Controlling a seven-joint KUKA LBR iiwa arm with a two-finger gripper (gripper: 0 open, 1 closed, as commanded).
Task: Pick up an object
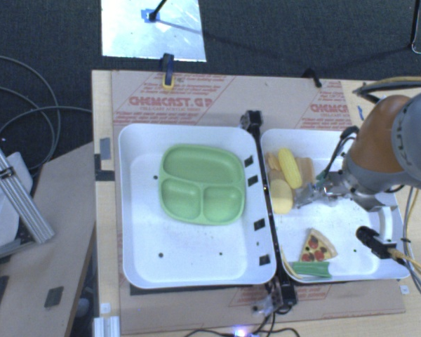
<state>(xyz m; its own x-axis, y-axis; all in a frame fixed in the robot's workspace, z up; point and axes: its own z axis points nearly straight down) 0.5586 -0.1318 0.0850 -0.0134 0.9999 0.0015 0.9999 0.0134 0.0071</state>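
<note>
1. The gripper [310, 194] hangs low inside the right bin [351, 265], its tip just beside the yellow food pieces.
2. How wide the jaws stand cannot be told; nothing shows between them.
3. The corn cob [289, 163] lies left of and slightly above the gripper, long axis running up and down the bin; a pale yellow piece [281, 195] sits directly left, nearly touching.
4. The pizza slice [317, 247] lies below the gripper, apart.
5. The green tray [200, 184] rests in the left bin [137, 209], well away.
</note>
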